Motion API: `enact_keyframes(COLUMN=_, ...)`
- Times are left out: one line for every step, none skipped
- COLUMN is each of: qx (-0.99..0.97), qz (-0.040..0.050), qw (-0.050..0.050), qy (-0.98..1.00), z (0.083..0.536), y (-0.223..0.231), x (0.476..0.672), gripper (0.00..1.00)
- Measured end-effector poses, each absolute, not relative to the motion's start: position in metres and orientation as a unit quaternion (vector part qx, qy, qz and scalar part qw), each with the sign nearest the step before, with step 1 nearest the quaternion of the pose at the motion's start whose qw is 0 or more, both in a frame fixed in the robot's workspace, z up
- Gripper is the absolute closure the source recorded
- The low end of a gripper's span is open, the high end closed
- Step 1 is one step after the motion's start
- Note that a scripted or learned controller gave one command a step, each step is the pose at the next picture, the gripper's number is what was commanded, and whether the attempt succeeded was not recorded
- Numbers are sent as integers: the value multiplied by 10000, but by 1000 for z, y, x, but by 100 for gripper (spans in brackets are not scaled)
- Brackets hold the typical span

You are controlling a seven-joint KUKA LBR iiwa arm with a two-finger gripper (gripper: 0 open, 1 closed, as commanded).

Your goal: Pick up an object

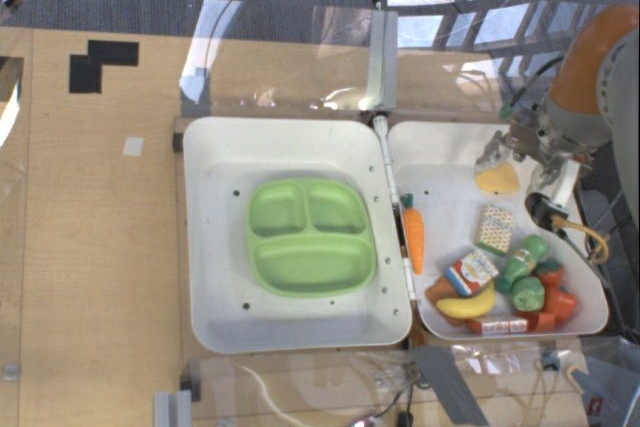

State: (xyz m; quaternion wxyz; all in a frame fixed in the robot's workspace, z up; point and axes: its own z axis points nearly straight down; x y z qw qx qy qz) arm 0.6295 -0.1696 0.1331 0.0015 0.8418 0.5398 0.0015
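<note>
Camera view: gripper [525,158] over far side of right bin [440,155], finger state cannot tell, just above yellow wedge [498,179]; carrot [413,237] by divider, banana [467,305], green pepper [527,294], cracker box [495,229] near front; green plate [311,237] in left bin [215,215].

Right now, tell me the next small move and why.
Probably lower the pincer onto the pale yellow cheese-like wedge. It hovers at the far end of the right white bin, with the wedge lying apart from the toy food pile nearer the camera.
</note>
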Motion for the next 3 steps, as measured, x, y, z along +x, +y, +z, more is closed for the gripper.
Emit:
enact_keyframes(qx=7924, qz=43, qw=44, qy=6100, z=89, y=-185, x=550, gripper=0)
enact_keyframes(qx=7915, qz=71, qw=58, qy=6110, z=100, y=-183, x=553, gripper=100)
enact_keyframes(qx=7896, qz=21, qw=16, qy=6136, z=193, y=-135, x=580, gripper=100)
